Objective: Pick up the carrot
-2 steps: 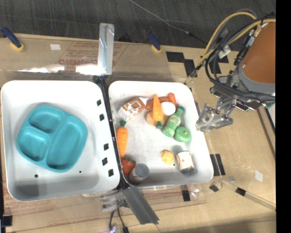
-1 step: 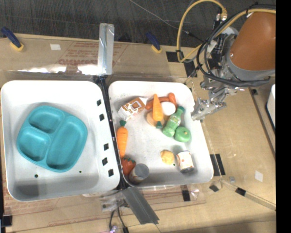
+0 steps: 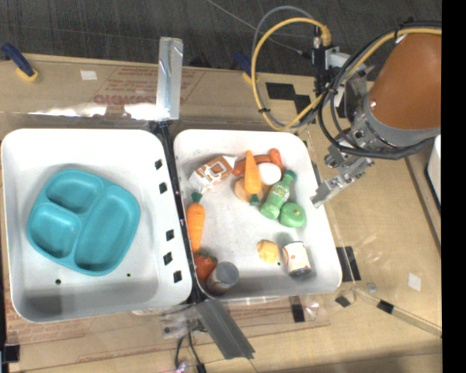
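An orange carrot (image 3: 195,222) with a green top lies along the left wall of the right bin (image 3: 320,231), pointing toward the front. A second carrot-like orange piece (image 3: 252,173) rests on the pile at the back of that bin. My gripper (image 3: 332,185) hangs just outside the right bin's right wall, over the bench, well to the right of both carrots. Nothing shows in it. The orange-banded wrist (image 3: 408,80) sits above and to the right.
The right bin also holds a small carton (image 3: 213,172), a green bottle (image 3: 277,196), a green pepper (image 3: 293,214), a lemon (image 3: 268,250), a small can (image 3: 297,258), a grey can (image 3: 226,273) and a red piece (image 3: 205,263). A teal divided plate (image 3: 83,220) lies in the left bin (image 3: 15,154).
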